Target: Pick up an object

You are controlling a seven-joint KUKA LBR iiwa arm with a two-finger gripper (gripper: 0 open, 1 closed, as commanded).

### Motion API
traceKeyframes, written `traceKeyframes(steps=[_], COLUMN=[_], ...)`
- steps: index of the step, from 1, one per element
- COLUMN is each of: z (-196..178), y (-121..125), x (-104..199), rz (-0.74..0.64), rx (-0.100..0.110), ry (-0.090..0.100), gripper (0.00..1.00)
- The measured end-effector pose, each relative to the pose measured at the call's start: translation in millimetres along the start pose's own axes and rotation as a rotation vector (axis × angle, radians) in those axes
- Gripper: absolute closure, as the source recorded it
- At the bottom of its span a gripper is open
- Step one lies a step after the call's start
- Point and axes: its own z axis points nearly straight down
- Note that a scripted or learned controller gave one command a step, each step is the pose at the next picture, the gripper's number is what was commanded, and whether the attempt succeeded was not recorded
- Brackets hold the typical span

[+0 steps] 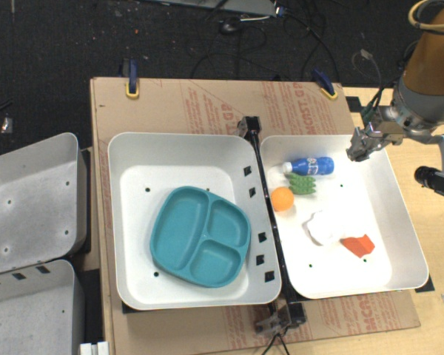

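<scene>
pincer (360,148) position: at the far right rim of the right bin (399,198), hanging from the grey arm (422,98) that enters from the right. whether it is spread or pressed together cannot be told from this angle, and nothing is seen lodged in it.

contents of the right bin: blue bottle (311,166) with a white cap, lying on its side at the far left of the bin, long axis running left to right. green toy (303,184) just near of the bottle, touching or almost touching it. orange ball (282,199) near and left of the green toy, close to the divider between the bins. white object (323,228) toward the middle, with an orange-red piece (358,245) just to its right and slightly nearer.

left bin (133,168): holds a teal divided plate (200,236).

governing relation: the blue bottle is judged the closest candidate; it lies left of the pincer and a little nearer, apart from it. its long axis points roughly toward the pincer, so a grasp would likely need to close across the short width, near to far. the green toy crowding its near side is a likely source of interference.
</scene>
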Motion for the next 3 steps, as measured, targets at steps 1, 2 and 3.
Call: traceKeyframes(steps=[1, 2, 3], z=[-6.9, 0.9, -6.4], y=[-23.9, -46.5, -66.3], x=[53.3, 112.3, 160.1], rz=[-0.001, -0.001, -0.001], rx=[0.0, 0.002, 0.001], ry=[0.001, 0.001, 0.001], gripper=[1.0, 1.0, 1.0])
